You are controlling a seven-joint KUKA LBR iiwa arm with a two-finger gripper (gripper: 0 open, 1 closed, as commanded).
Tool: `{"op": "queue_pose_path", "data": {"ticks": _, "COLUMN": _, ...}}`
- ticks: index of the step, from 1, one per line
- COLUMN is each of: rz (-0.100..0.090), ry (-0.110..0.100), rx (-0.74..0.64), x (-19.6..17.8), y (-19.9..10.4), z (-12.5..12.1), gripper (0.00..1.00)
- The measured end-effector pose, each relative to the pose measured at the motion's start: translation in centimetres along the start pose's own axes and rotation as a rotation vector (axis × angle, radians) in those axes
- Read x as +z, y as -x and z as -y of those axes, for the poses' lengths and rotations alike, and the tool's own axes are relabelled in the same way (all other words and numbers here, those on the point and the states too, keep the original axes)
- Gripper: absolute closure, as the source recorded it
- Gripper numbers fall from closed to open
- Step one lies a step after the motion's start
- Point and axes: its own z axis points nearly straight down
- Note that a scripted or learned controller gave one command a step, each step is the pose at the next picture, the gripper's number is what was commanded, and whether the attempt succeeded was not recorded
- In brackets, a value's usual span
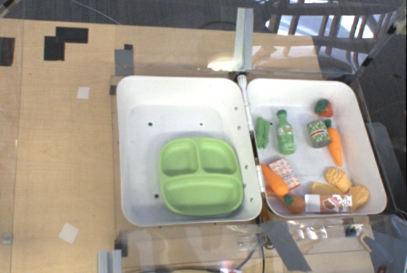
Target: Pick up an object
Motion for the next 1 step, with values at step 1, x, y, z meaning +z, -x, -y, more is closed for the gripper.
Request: {"op": "queue_pose_path", "data": {"ticks": 1, "rz": 0.000, "ry": 0.000, "rx": -0.056, "x": -0.02, "y": 0.03, "z": -0.02, "gripper": 1.00}}
